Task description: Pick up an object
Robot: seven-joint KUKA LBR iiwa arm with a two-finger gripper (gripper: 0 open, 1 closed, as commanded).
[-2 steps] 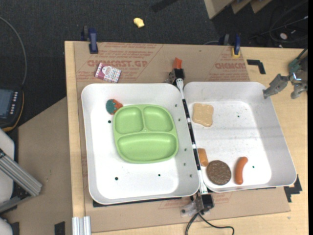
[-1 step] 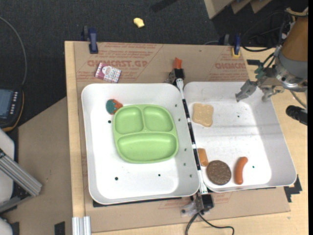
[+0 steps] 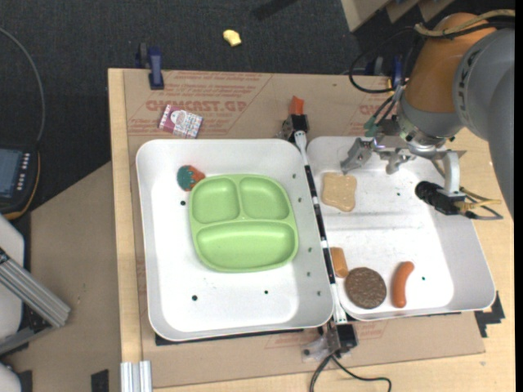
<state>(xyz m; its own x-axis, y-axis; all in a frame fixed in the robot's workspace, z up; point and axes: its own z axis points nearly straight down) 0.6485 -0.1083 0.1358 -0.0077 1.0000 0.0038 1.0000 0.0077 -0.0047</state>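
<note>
The jaws point(image 3: 374, 155) stand spread open and empty over the far end of the right bin point(image 3: 458, 256). The toast slice point(image 3: 339, 192) lies flat just left of and nearer than them, its long axis running near to far. The bin floor around it is bare, with the divider between the bins close on its left.

glossy green plastic plate point(image 3: 243, 223), smooth white plastic bins point(image 3: 163, 284), matt cardboard bench point(image 3: 245, 88).
</note>
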